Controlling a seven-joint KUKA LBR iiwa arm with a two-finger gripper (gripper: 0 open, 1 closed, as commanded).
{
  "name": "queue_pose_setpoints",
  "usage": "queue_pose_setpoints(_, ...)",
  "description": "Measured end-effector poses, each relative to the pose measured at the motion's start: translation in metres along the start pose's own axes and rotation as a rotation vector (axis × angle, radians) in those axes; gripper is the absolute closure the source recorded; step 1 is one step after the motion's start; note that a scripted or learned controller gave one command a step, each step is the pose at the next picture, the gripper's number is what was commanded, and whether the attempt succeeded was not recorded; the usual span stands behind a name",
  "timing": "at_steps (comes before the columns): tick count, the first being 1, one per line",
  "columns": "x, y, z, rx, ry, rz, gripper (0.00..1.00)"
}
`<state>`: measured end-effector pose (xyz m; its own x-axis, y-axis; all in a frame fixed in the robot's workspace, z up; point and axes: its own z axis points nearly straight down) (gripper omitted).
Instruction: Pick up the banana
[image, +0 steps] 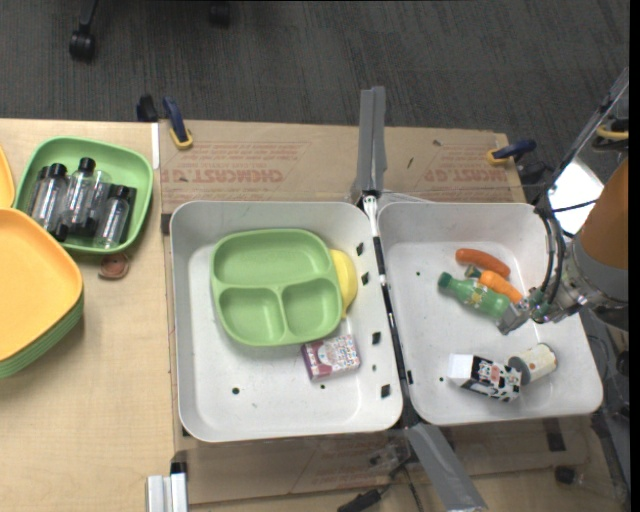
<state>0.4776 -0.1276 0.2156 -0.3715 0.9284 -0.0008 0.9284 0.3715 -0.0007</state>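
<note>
I see the banana far left of my pincer, mostly hidden behind the green tray; pincer state unclear.

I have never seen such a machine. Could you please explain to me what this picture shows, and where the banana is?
One camera, fixed above a bench, looks down at a slant. Two shallow white bins sit side by side. The left bin holds a green divided plate, a small patterned packet and the banana, whose yellow edge peeks out at the plate's right side. The right bin holds a green bottle, an orange carrot-like piece and a black-and-white cow toy. The robot arm reaches in from the right; its gripper is low over the right bin beside the bottle, far from the banana. Whether it holds anything I cannot tell.
</note>
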Motion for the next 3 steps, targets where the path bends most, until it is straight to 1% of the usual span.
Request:
queue_pose_setpoints(1, 0.036, 0.014, 0.025, 0.002, 0.001, 0.05, 1.0)
queue_pose_setpoints(2, -0.003, -0.003, 0.054, 0.005, 0.0, 0.836, 1.0)
queue_pose_setpoints(3, 0.054, 0.083, 0.025, 0.004, -0.001, 0.875, 1.0)
